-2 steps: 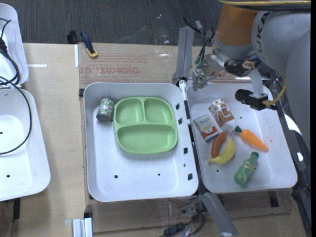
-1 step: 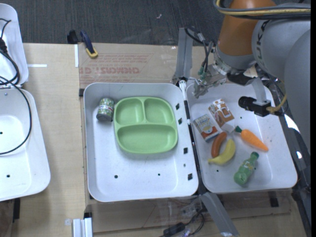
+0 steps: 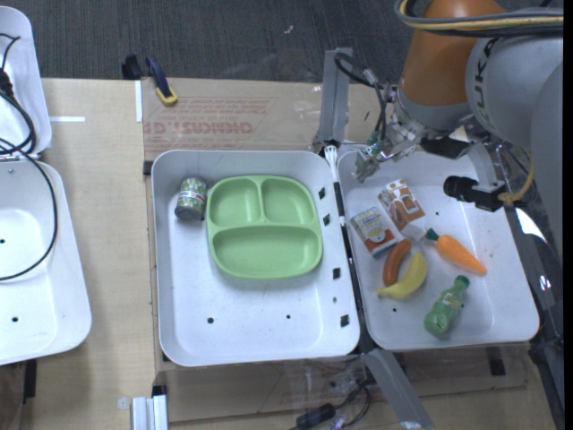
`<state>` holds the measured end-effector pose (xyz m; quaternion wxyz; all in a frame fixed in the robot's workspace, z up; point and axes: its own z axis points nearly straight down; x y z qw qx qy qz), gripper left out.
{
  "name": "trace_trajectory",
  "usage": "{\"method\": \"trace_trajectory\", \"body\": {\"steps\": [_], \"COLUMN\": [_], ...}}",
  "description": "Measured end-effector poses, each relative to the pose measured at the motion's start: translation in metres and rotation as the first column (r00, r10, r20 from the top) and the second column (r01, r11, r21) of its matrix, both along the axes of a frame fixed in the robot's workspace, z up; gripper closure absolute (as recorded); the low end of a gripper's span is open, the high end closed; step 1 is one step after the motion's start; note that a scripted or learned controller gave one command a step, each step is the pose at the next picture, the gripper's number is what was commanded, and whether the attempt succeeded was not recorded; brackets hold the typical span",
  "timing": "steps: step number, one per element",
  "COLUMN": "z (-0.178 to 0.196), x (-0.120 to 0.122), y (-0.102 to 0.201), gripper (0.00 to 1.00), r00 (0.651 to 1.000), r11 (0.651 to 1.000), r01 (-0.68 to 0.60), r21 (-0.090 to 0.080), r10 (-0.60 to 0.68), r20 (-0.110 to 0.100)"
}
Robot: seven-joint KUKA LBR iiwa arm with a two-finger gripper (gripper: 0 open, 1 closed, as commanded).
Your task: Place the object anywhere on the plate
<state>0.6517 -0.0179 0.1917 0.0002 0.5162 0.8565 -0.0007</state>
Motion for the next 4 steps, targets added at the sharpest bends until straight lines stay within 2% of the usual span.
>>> {"method": "trace_trajectory", "body": {"steps": [1,3,4], "z": [-0.001,-0.001,0.060], "x": [-0.112,-0.089,-0.105], "y": [-0.015,-0.062,-0.068], "gripper": [1.00,1.00,1.00], "r00": [0.999,1.000,1.000], "r11": [0.999,1.000,1.000], "r01": [0.050,-0.012,0.017], "r21": [0.001,0.000,0.000], "r10": [-0.050,0.012,-0.017], "r20": [-0.002,0.001,0.001]}}
